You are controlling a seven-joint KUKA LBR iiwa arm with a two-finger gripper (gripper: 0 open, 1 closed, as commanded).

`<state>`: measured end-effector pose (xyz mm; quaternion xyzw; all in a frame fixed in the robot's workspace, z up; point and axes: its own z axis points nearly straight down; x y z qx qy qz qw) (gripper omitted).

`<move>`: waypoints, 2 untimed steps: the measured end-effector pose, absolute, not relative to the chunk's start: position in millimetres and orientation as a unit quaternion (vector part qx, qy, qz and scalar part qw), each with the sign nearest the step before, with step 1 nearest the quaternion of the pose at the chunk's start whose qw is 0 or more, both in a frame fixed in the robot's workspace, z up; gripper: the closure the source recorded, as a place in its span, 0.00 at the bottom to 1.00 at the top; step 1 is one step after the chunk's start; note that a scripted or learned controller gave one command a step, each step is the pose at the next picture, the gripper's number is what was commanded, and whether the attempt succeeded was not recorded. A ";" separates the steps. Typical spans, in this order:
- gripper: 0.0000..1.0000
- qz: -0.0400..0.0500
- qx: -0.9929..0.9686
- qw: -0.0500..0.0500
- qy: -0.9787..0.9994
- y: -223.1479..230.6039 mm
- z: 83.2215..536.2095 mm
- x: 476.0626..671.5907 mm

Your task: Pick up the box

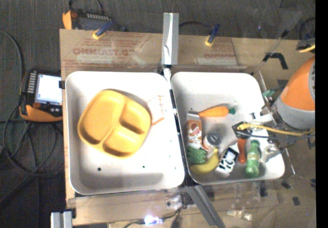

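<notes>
The box [193, 131] is a small red and white carton lying in the right bin [220, 84], against its left wall. An orange carrot [213, 111] lies just behind it, and a round can [211, 140] touches its right side. My gripper [266, 141] hangs over the right edge of this bin, above a green bottle [252, 158] and well to the right of the box. Nothing shows between its fingers. The grey wrist with its orange band [301, 91] comes in from the right.
In front of the box lie a green leafy vegetable [195, 155], a banana [207, 165], a black and white packet [228, 161] and a small orange item [241, 149]. The left bin [77, 170] holds a yellow divided plate [115, 122] and a pale tag [158, 107].
</notes>
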<state>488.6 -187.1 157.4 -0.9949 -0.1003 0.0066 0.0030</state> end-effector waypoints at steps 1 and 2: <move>1.00 0.012 -0.995 0.005 -0.100 -187.2 162.4 487.3; 1.00 -0.002 -0.989 0.002 -0.149 -220.9 88.9 556.8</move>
